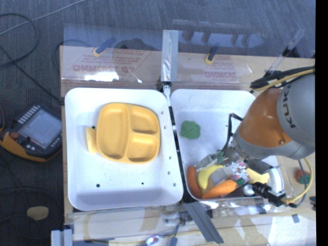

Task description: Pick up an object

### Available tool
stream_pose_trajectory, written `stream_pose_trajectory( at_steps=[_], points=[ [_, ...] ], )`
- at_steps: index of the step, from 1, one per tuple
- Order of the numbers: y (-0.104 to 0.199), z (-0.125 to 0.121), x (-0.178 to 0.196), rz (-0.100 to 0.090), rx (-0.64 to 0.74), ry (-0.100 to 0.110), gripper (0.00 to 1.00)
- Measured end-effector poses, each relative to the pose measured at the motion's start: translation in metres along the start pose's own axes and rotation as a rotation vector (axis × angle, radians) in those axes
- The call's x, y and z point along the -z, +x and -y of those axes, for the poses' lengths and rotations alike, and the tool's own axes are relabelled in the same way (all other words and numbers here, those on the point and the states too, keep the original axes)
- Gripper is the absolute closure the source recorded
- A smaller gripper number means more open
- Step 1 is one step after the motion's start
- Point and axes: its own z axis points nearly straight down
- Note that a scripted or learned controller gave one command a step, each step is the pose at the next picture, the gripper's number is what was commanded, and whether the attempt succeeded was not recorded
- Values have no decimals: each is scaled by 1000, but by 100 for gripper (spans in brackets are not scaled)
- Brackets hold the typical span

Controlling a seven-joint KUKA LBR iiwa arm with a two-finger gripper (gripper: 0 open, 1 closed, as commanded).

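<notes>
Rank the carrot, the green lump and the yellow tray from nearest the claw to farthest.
From the claw, low in the right bin:
1. Carrot, just below-left of it.
2. Green lump, up-left, in the same bin.
3. Yellow tray, across in the left bin.

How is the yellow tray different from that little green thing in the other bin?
The yellow tray is large, flat and split into compartments; the green thing is small, rounded and lumpy. The tray lies in the left bin; the green thing lies in the right bin, apart from the toy pile. Both lie untouched.
</notes>
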Motion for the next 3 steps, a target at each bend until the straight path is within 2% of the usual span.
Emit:
stream_pose_trajectory(
  at_steps=[1,2,3],
  points=[
    [-1,1,8,-3,-2,4,100],
    [0,-37,-1,1,-194,16,100],
    [-1,-39,-2,5,-193,11,0]
  ],
)
